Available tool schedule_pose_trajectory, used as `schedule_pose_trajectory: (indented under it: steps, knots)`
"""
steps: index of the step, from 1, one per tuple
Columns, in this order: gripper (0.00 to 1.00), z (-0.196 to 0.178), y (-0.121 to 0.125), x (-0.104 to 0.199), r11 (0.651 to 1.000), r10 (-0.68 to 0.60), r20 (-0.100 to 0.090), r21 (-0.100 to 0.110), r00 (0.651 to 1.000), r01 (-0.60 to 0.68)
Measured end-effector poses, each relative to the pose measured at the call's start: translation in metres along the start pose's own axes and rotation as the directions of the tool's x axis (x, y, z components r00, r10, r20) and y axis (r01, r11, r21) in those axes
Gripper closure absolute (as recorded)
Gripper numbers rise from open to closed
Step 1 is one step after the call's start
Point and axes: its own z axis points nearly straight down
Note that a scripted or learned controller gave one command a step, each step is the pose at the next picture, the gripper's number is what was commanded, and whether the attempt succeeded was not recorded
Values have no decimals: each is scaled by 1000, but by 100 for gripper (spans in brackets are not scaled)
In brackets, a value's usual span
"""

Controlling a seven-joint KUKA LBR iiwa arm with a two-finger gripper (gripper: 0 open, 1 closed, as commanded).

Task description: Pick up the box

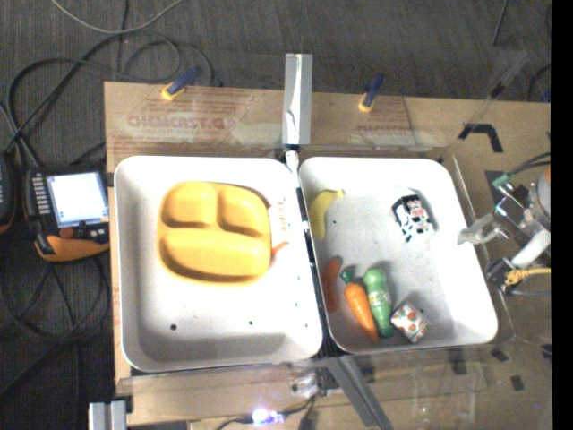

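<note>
Gripper [501,240] sits off past the right bin's [466,231] outer edge; whether it's open, I cannot tell. Down in that bin's near corner lies the small box [409,322], beside a green bottle [378,301] and carrot [358,305].

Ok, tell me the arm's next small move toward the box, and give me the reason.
Probably swing the gripper leftward and toward the near edge, to hover over the box. The gripper sits beyond the right bin's right rim, while the box lies in that bin's near corner, close beside the green bottle, so an approach from above looks safest.
</note>
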Motion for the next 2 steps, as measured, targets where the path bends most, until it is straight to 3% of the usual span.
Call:
schedule_pose_trajectory:
  steps: [2]
  knots:
    - [0,0,0,0,1000,0,0,0,1000,0]
